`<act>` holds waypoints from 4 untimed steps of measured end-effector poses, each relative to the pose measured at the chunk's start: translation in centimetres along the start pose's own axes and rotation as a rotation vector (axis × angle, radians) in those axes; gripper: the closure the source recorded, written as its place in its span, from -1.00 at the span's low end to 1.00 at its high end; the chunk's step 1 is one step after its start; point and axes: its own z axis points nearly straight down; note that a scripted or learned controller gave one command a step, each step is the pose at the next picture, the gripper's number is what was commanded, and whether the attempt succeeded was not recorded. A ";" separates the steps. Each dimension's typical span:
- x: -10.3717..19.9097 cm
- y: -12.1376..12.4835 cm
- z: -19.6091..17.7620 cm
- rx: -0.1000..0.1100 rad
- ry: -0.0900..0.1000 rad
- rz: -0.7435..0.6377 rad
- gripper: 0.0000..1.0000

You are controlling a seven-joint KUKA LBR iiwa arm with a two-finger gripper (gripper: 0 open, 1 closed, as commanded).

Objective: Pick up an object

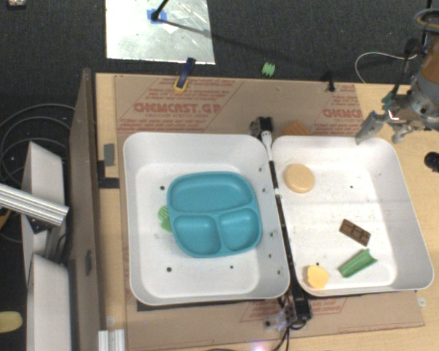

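Yellow piece (317,276), end effector (385,125) far behind

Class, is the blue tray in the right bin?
No, the blue tray lies in the left bin.

- Bench (227,101): brown board with red lettering, visible behind and around the bins.
- Left bin (143,196): white, shallow, sits on the bench. Landmark for the rest.
- Right bin (395,196): white, just right of the left bin, the two rims touching along a dark seam.
- Yellow and blue clamp (183,75): on the bench's far edge, behind the left bin.
- Green clip (268,69): far edge, behind and right of the left bin.
- Black clip (264,126): at the left bin's far right corner, where the rims meet.
- Orange piece (295,129): on the bench just right of that corner; kind unclear.
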 end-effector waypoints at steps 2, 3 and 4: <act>-0.1 -2.8 3.6 0.011 0.003 0.008 -1.00; 2.0 -5.9 10.1 0.023 0.008 0.007 -1.00; -0.1 0.7 4.2 0.006 0.001 0.002 -1.00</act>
